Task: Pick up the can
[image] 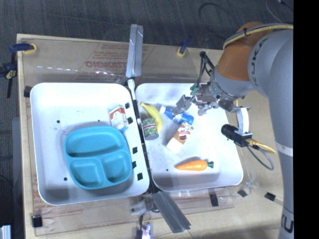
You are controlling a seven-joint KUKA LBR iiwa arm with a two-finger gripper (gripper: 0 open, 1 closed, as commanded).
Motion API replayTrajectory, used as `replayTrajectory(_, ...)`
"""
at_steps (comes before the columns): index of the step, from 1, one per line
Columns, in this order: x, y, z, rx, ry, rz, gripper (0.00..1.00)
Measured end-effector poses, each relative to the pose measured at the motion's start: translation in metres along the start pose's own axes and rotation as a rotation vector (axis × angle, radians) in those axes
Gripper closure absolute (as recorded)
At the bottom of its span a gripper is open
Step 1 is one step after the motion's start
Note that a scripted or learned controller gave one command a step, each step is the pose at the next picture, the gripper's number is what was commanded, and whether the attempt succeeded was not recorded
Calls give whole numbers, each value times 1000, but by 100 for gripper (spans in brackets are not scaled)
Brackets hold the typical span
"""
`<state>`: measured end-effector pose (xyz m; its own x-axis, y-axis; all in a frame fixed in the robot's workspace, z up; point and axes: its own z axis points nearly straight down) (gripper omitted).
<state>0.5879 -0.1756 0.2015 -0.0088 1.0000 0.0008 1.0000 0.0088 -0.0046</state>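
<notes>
Gripper [192,103] over right bin [227,176], can [150,127] not held.
Can stands upright at the bin's left wall, just beside the banana [153,114]. Fingers spread apart above the blue item [180,116], nothing between them. Carrot [192,166] near the front; blue tray [97,156] in the left bin [45,133].

Bench [259,193] pale wood-toned; clear sheet with reversed red print [107,61] across back; two white bins side by side on it, left bin [42,133], right bin [232,171]; blue clamps at left edge [22,48] and rear [184,46].
</notes>
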Motion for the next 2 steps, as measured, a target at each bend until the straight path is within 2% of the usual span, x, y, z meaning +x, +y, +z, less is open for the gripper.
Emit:
replayTrajectory(1, -1, 14, -15, -1, -1, 126, 0)
replayTrajectory(2, 5, -44, 43, -1, 0, -54, 0)
